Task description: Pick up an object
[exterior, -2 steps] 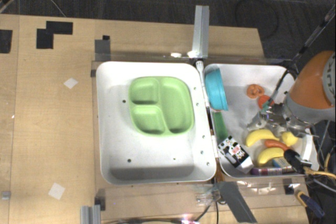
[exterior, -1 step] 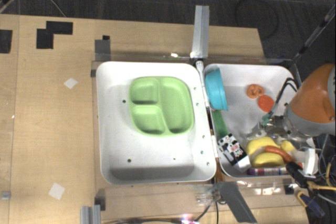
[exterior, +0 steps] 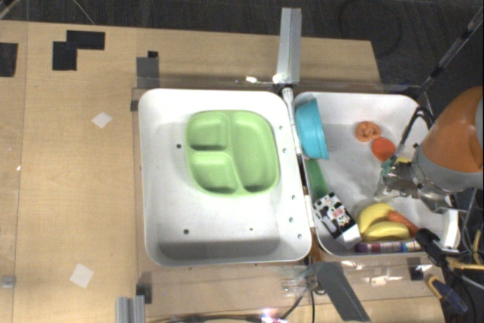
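Pale wooden bench [exterior: 60, 200] with dark carpet beyond, bearing a left bin [exterior: 162, 193] and a right bin [exterior: 344, 163] side by side. Sitting in the left bin, a green divided tray [exterior: 231, 151]. Hanging over the right bin's right half, just above its near-edge clutter, the gripper [exterior: 395, 184]; cannot tell how wide the claw stands.

Likeliest target: the banana [exterior: 376, 217], near the right bin's near edge, just below the claw. Crowding it: an orange piece [exterior: 401, 222] touching its right side, a purple marker [exterior: 389, 246] along the near wall, a black-and-white box [exterior: 333, 210] just beside it on the left.

Best to come straight down across the banana's narrow width, centred, and close only once low enough. Little slack toward the near wall and the marker. Open floor in the bin's middle, between the banana and two small orange-red pieces [exterior: 374, 138] near the far edge. Blue bowl [exterior: 311, 128] propped against the left wall, well apart.
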Motion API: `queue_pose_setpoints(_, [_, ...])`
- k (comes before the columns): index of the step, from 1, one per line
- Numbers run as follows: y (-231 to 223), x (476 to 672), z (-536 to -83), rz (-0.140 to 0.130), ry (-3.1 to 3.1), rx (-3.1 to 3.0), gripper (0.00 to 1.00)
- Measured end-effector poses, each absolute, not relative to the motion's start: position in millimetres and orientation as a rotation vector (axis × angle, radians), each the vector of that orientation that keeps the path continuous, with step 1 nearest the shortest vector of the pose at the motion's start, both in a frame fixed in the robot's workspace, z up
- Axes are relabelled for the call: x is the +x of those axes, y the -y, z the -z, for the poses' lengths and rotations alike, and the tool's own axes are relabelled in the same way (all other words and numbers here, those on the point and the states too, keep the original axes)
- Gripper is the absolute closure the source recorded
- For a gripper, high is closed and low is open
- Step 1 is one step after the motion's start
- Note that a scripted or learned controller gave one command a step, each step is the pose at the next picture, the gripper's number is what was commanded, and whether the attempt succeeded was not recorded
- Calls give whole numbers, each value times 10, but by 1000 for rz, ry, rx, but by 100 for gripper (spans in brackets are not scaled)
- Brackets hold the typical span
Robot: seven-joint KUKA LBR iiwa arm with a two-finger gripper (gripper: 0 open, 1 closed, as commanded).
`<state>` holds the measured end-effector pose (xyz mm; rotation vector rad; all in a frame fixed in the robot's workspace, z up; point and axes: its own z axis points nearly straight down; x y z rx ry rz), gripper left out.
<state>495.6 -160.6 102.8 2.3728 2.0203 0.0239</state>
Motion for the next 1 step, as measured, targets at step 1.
queue_pose_setpoints(1, [1607, 4950, -1022, -22, -2021, 2374, 0])
